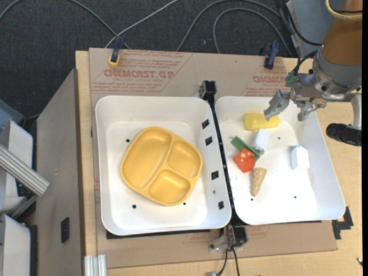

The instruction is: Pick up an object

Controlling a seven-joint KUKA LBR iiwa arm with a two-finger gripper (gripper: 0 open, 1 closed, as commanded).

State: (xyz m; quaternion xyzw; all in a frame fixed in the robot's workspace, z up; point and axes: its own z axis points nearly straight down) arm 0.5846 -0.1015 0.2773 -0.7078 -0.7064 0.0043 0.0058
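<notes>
The two-finger gripper [290,108] is hanging over the rear of the right white bin [322,200] with its fingers spread wide and nothing between them, the left finger sitting just above the yellow rounded block [256,121]. A small white block [262,138], a red strawberry-like toy with green leaves [244,158], a tan cone [257,180] and a pale rectangular piece [297,156] are lying nearby in the same bin. A yellow three-compartment plastic tray [161,165] is lying in the left white bin [109,154].
</notes>
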